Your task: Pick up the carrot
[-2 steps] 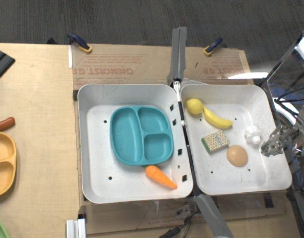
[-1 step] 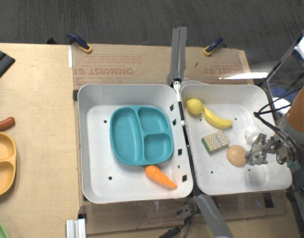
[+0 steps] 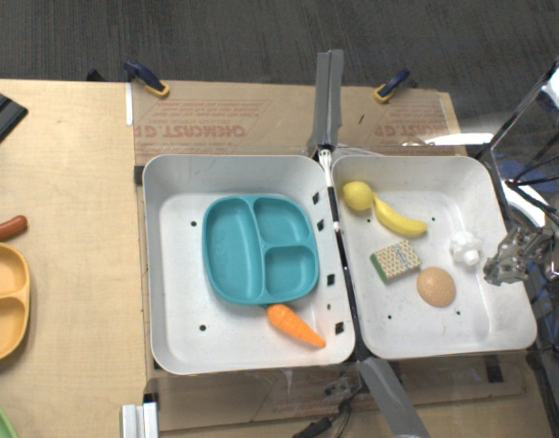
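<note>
Carrot (image 3: 295, 326) lies at 6 o'clock in the left bin (image 3: 170, 354), touching the teal divided tray (image 3: 259, 247). Gripper (image 3: 505, 265) hangs at 3 o'clock over the right bin (image 3: 498, 336); I can't tell its grasp state. Approach not begun, I'd guess; next I cross left and descend.

A dark grey carpeted floor (image 3: 261, 16) stretches beyond a light wooden bench (image 3: 60, 153), where brown cardboard (image 3: 224, 121) lies clamped along the bench's far edge.
</note>
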`<move>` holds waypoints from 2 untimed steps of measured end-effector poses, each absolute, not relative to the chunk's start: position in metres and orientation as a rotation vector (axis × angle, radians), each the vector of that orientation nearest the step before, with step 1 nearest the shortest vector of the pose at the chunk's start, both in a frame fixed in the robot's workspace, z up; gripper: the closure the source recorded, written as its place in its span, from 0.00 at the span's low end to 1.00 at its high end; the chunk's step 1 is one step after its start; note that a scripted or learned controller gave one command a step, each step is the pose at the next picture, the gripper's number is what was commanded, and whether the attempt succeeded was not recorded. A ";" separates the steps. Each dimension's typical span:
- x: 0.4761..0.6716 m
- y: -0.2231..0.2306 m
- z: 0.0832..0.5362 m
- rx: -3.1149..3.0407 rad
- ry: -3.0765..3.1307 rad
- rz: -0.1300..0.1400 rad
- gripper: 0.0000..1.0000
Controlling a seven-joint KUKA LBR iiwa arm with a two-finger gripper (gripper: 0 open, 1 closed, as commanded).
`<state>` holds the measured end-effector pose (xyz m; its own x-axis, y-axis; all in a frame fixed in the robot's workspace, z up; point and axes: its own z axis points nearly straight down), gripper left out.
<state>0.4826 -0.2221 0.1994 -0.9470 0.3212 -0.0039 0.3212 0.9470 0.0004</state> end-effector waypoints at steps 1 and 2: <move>0.478 -0.221 0.150 0.051 3.140 0.002 1.00; 0.478 -0.221 0.105 -0.435 3.110 0.002 1.00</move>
